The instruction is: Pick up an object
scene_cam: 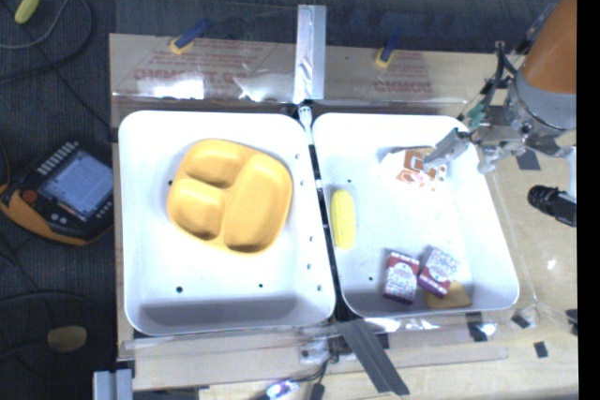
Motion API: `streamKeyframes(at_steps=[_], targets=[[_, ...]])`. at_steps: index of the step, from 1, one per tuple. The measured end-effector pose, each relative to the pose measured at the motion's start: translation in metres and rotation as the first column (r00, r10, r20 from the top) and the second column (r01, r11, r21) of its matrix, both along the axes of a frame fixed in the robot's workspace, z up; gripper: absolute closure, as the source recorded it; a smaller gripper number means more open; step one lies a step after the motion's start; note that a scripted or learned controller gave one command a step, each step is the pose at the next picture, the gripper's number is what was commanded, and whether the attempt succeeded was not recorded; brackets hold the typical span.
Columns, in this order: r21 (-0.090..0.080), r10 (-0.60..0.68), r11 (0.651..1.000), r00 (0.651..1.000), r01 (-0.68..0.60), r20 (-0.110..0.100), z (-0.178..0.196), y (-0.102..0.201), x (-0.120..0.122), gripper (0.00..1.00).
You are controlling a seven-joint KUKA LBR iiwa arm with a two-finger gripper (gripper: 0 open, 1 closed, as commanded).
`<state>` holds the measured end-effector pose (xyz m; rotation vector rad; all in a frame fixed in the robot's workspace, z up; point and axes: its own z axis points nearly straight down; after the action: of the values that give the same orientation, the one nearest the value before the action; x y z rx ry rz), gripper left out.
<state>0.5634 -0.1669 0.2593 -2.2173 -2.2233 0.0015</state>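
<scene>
A yellow three-compartment plastic tray lay in the left white bin; the right white bin held a yellow oblong piece and small red-and-white packets.

Fixed overhead camera, slanted down, both bins

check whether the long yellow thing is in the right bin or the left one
In the right bin: the long yellow block lies flat on the shallow white right bin's floor, close beside its left wall, lengthwise along it.
</scene>
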Motion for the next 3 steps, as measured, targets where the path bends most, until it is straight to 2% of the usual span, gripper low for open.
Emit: streamKeyframes(at_steps=[1,2,3], targets=[[-0.001,0.008,1.000,1.000,-0.008,0.001,0.070,0.007,0.007,0.00],[-0.002,0.018,1.000,1.000,-0.018,-0.001,-0.032,0.011,0.044,0.00],[-0.005,-0.048,0.999,0.999,0.048,0.012,-0.132,-0.009,0.046,0.00]])
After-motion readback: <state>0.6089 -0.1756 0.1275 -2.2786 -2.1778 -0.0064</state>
